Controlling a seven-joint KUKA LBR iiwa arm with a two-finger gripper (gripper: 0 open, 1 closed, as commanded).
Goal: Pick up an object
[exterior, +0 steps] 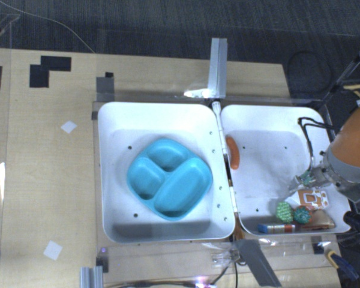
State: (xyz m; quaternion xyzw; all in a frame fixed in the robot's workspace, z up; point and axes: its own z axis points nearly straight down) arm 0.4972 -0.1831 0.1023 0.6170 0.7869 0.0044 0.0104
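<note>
Desk [42, 179]: pale wood-grain surface, carrying two shallow white bins that are sitting side by side and touching along their inner walls.
Left bin [111, 161]: holding one blue divided plate [170, 177], which is lying flat near the bin's middle with its three compartments facing up.
Right bin [270, 122]: holding the small things, most of them crowding its near right corner.
Orange piece [232, 152]: a slim, elongated item, lying along the right bin's left wall, well apart from the corner cluster.
Green ball [284, 211]: a textured round item, resting near the bin's front wall, just beside a teal ball [302, 215].
Marker [276, 227]: a thin stick with a blue end and a red section, lying along the front wall, below the two balls.
Card [312, 198]: a small white piece with orange marks, lying just above the teal ball and right under the arm's tip.
Brown stick [318, 224]: lying by the front right corner, beside the marker.
Arm [355, 149]: grey body with orange band, reaching in from the right edge over the right bin's near right corner.
Jaws [306, 179]: hovering just above the card; nothing is showing between them, and whether they are spread or pressed together cannot be told.
</note>
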